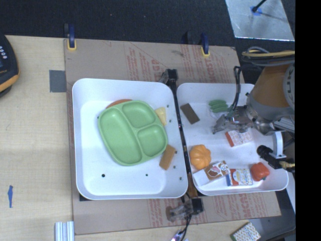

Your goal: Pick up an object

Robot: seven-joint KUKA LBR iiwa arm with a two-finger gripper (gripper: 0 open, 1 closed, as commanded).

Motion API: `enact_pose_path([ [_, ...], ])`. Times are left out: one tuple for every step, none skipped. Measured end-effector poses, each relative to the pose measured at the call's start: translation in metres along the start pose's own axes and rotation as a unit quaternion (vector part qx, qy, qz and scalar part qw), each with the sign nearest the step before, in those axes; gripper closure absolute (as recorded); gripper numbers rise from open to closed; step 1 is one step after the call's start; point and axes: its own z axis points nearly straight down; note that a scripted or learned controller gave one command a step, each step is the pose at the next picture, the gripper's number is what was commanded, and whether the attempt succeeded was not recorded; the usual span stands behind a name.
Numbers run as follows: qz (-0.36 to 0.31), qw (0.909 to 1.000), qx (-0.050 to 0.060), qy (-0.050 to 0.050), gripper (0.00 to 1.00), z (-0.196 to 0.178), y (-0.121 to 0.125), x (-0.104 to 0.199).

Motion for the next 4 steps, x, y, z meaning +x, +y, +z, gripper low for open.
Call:
enact_pose_path([
  [0.0, 1.0, 0.001, 0.003, 0.0, 0.0, -0.013, -0.033],
  [-0.001, 1.0, 0.0, -0.001, 1.0, -0.012, -0.013, -0.036],
  [-0.001, 1.0, 0.001, -0.001, 0.0, -0.011, -0.013, -0.036],
  [-0.001, 1.0, 0.001, -0.001, 1.0, -0.021, -0.013, -0.037],
])
